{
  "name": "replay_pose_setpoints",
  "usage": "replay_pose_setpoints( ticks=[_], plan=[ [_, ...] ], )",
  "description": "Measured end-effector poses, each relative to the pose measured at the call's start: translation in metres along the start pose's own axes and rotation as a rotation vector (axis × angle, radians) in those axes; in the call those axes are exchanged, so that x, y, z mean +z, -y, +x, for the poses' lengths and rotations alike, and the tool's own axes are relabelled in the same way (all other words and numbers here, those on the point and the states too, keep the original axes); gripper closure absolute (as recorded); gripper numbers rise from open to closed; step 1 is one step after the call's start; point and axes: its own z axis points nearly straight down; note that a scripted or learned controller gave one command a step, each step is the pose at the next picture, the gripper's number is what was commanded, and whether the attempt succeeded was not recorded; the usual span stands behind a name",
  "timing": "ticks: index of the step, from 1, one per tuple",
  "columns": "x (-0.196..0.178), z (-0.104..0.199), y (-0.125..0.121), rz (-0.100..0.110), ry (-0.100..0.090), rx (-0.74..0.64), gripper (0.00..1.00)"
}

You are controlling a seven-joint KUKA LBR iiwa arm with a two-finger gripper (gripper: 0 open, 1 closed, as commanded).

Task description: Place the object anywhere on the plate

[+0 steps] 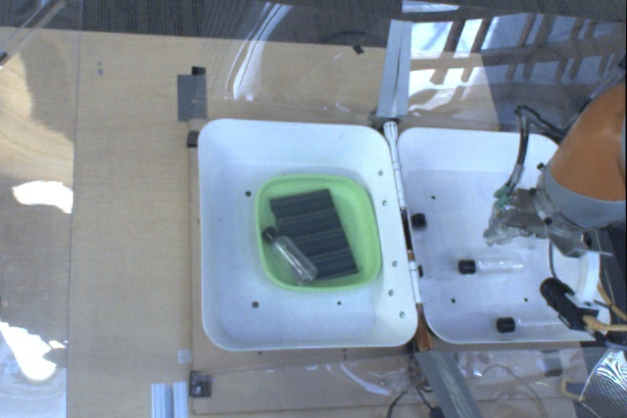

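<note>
Clear vial (290, 255) lying on dark block (314, 234) in green plate (364, 210), left bin (225, 210), gripper (506, 228) hovering over right bin (441, 162), grip state unclear

**Left bin crowded at the plate, right bin mostly open floor**

Green plate (318, 232) takes the middle of the left bin (225, 240); a dark ribbed block (313, 232) covers most of it, with a clear vial (289, 255) lying against the block's lower-left edge. Free plate surface is just a thin rim band around them. White floor around the plate is open. The raised divider (400, 210) separates the bins. In the right bin (451, 162), the upper-left floor is open; the arm (588, 171) blocks the right side. Small dark bits (418, 221) and a clear tube (490, 265) dot the lower floor.
</note>
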Motion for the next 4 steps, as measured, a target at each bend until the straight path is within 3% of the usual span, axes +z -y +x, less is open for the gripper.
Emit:
replay_pose_setpoints(
  ticks=[1, 2, 3, 4],
  plan=[
    [0.0, 0.0, 0.0, 0.0, 0.0, 0.001, 0.0],
    [-0.011, 0.001, -0.003, -0.006, 0.001, -0.006, 1.0],
    [-0.046, 0.049, 0.016, 0.03, -0.007, -0.137, 1.0],
    [-0.028, 0.146, 0.03, 0.032, -0.01, -0.258, 1.0]
  ],
)
